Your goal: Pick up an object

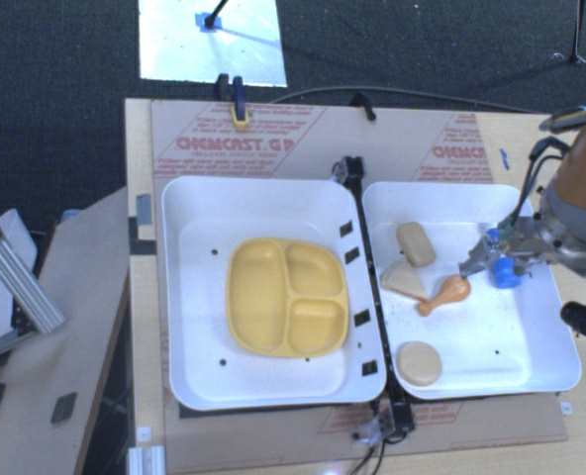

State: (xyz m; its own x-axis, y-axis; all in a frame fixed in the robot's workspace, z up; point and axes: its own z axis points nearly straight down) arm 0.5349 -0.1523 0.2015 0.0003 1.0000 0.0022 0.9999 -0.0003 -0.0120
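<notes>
One gripper (479, 256) above right bin (545, 364), beside drumstick (444, 295)

Contents of the right bin (545, 359) before me. A tan oblong loaf-shaped piece (415, 243) lies near the bin's back left. Just in front of it rests a pale wedge (404, 282), its flat side down. An orange drumstick-shaped piece (445, 295) lies touching the wedge, thick end toward me. A pale round disc (420, 363) lies flat at the front left corner.
</notes>
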